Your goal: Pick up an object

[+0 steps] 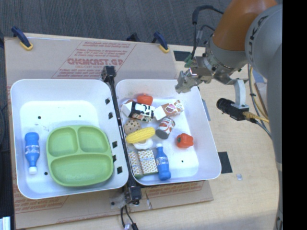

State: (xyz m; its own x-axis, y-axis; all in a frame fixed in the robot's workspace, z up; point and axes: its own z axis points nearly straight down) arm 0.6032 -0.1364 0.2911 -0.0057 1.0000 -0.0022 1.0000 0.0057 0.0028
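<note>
Gripper: I see my gripper (184,83) hovering over the far right corner of the right bin (207,143), nothing between its fingers; whether they are wide or narrow I cannot tell from this slant.
Nearest target: a small printed carton (172,109), boxy and flat-sided, sits just below and slightly left of the fingertips; I judge it the easiest thing to pinch.
Other candidates: a glossy red tomato (184,140) lies further below, apart from the pile; a small can (165,127) touches a bumpy yellow corn cob (140,135) to the lower left.
Clutter: these toys crowd the bin's left half, so I would favour the loose ones at the edge.
Left bin (19,104): well to the left, it holds a smooth green divided plate (79,155) and a blue bottle (31,151).
Progress: pick not yet made.
</note>
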